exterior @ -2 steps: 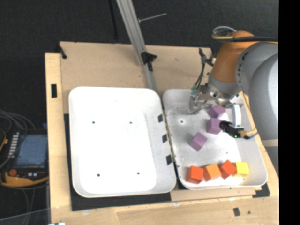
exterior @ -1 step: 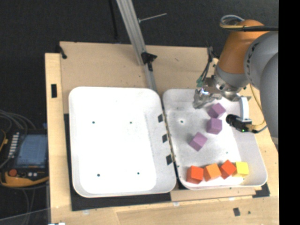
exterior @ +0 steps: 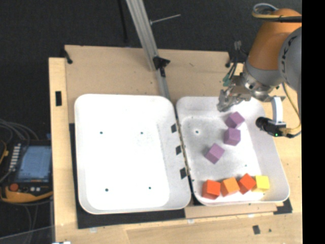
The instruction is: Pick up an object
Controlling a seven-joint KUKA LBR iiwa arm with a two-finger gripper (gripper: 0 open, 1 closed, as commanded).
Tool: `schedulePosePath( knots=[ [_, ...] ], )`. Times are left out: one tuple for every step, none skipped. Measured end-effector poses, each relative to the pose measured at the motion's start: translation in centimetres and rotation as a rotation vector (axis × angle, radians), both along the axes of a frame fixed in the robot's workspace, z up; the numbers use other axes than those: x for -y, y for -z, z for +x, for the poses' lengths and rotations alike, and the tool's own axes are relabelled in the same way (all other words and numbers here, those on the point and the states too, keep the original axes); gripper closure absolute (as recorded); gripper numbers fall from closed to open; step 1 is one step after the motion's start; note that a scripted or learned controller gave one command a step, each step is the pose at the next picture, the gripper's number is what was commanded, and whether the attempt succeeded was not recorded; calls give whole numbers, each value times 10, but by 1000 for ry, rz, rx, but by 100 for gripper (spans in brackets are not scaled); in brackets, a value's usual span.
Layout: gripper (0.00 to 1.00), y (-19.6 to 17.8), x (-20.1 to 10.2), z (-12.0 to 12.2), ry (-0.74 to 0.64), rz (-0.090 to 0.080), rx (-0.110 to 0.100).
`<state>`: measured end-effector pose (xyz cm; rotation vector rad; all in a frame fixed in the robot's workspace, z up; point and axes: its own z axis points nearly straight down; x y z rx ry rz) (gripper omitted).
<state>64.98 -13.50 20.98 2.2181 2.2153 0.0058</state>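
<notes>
End effector (exterior: 227, 102) over far part of right bin (exterior: 203, 105), near its back rim, nothing seen between fingers; finger spread cannot tell. Three purple cubes in same bin: nearest (exterior: 234, 119) just below-right of end effector, second (exterior: 232, 136) just below that, third (exterior: 214, 153) further toward bin middle. Row along near rim: red-orange cube (exterior: 211, 188), orange cube (exterior: 230, 186), red cube (exterior: 247, 183), yellow cube (exterior: 262, 182), side by side, well apart from end effector. Left bin (exterior: 91, 116) beside, on surface (exterior: 111, 70).
</notes>
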Motion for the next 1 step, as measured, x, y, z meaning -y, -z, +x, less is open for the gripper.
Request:
schedulePosePath(
  knots=[
    [100,-55,2,1,-3,0,1]
  ],
)
